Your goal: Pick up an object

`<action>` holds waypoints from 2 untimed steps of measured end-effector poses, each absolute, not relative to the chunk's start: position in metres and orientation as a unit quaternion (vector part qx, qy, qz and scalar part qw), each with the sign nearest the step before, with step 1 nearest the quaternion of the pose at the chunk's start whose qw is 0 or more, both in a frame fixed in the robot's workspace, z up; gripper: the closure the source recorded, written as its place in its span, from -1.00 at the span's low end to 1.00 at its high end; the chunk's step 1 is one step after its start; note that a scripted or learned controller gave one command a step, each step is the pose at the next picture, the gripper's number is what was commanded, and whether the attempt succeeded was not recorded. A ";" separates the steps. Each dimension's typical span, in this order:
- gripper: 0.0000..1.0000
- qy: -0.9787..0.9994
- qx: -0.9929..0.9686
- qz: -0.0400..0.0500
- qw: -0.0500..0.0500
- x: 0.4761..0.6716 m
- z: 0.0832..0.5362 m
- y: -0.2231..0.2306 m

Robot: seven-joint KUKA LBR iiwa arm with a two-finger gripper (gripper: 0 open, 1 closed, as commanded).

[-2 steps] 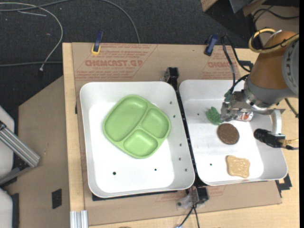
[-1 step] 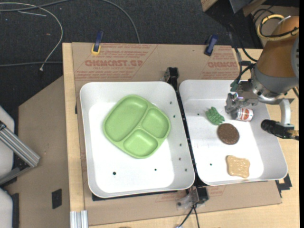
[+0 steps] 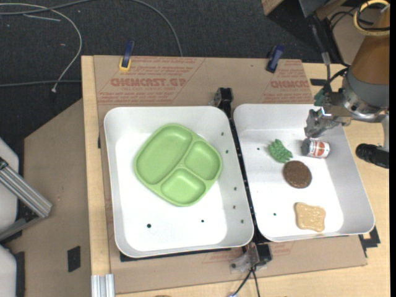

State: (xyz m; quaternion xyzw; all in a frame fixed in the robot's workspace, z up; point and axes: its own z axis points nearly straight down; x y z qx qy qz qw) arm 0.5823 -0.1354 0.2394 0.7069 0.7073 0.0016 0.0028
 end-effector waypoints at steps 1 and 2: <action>1.00 0.709 0.705 0.000 -0.002 0.576 0.228 -0.080; 1.00 0.709 0.705 0.000 -0.003 0.564 0.219 -0.033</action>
